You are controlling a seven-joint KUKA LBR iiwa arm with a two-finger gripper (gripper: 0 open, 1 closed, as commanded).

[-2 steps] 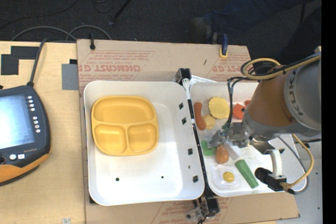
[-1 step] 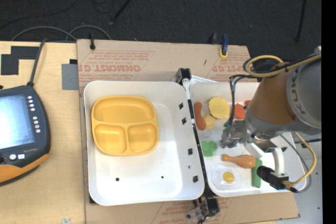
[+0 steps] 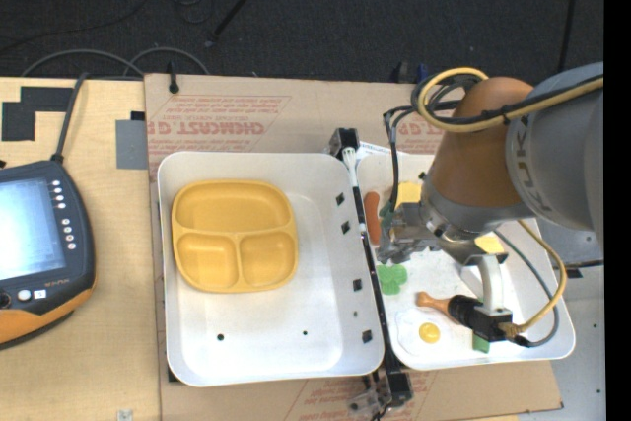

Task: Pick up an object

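Nearest me, beside the right bin's (image 3: 552, 350) front rim, lies a fried egg toy (image 3: 426, 332). Beyond it a green piece (image 3: 392, 280), then the gripper (image 3: 402, 234), lowered for picking; I cannot tell its opening. Farther: orange sausage (image 3: 372, 215).

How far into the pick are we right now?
Done: the arm has reached over the right bin. In hand: nothing I can confirm; the wrist hides the claw. Left: grasping and lifting. The fried egg, green piece and orange stick lie in the bin.
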